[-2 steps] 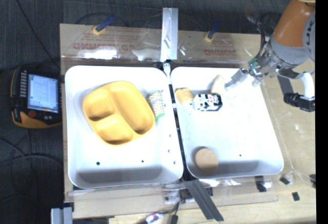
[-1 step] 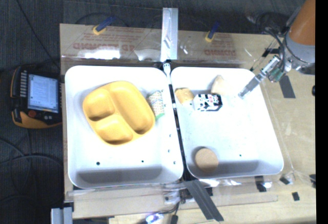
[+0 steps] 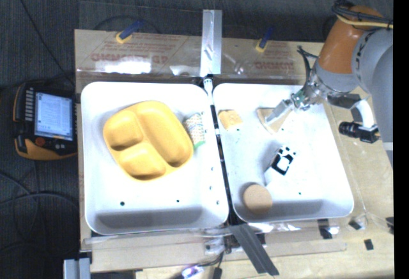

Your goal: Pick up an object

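Camera view: claw point(image 3: 276, 114), grip state unclear, touches tan wedge point(image 3: 266, 115) in right bin point(image 3: 332, 143).

Floor: dark grey carpet point(image 3: 38, 22), thin cables trailing over it | Bench: pale wooden board point(image 3: 86, 48) under clear plastic sheeting point(image 3: 147, 54) | Left of bench: orange-cased handheld screen point(image 3: 45, 119) lying on the floor, lit | Light: even, overhead

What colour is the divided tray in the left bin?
Yellow, a plain mustard shade with no pattern; the divided tray shows clearly in the camera view, lying in the left bin.
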Available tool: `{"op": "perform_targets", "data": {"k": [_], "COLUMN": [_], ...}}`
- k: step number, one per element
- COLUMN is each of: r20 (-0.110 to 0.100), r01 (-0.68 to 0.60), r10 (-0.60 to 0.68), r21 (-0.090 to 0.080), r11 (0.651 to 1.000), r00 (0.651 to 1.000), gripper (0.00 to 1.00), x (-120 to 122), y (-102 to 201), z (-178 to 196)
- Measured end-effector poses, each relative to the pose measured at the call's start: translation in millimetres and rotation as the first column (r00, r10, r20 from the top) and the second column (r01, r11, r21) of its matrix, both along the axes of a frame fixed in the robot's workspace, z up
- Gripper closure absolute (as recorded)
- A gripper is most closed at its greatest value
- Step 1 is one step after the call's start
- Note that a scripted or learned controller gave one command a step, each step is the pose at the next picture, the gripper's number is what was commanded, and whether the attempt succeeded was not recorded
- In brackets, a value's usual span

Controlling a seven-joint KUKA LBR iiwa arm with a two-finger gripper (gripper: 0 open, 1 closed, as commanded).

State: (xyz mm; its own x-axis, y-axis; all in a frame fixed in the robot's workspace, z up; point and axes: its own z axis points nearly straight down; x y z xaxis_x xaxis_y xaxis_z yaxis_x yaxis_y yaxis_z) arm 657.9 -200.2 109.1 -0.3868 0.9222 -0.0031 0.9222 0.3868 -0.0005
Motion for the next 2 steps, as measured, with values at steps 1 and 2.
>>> {"op": "perform_targets", "data": {"k": [1, 2], "r20": [0.007, -0.002], "r01": [0.231, 0.335], "r10": [-0.231, -0.335], "r21": [0.003, 0.002], "r11": [0.973, 0.942], "r00": [0.973, 0.942], "gripper": [1.00, 1.00], "x": [-29, -40], "y": [68, 181], "z": [-20, 74]}}
